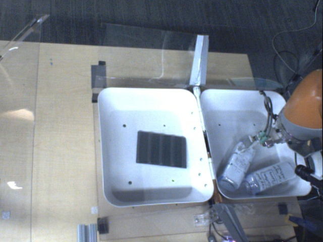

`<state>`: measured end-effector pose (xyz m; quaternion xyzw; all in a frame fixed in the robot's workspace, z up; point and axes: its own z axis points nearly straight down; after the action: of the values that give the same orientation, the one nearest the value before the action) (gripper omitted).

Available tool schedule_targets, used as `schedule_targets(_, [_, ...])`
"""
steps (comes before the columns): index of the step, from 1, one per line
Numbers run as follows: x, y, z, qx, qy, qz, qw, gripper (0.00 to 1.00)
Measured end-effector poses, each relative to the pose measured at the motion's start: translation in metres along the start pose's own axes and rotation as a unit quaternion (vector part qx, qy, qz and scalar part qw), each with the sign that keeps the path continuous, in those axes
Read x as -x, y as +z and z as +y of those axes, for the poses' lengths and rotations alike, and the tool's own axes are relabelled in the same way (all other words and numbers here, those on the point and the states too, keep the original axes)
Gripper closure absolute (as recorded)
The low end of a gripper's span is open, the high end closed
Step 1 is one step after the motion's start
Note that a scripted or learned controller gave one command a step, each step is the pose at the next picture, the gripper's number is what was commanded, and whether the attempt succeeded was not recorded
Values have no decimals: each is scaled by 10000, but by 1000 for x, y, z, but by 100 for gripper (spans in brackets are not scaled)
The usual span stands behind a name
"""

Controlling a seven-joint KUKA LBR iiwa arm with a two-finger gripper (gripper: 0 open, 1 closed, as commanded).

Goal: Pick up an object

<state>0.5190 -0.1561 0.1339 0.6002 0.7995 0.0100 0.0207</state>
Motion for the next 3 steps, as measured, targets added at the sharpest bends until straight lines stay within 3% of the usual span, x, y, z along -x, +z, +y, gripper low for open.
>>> schedule_targets(1, [-7,3,4,48,-63,-25,10000,0])
schedule_targets(2, [-7,3,6,87,-717,-61,9974,0])
schedule_targets(3, [12,32,79,-149,-1119,104,9936,0])
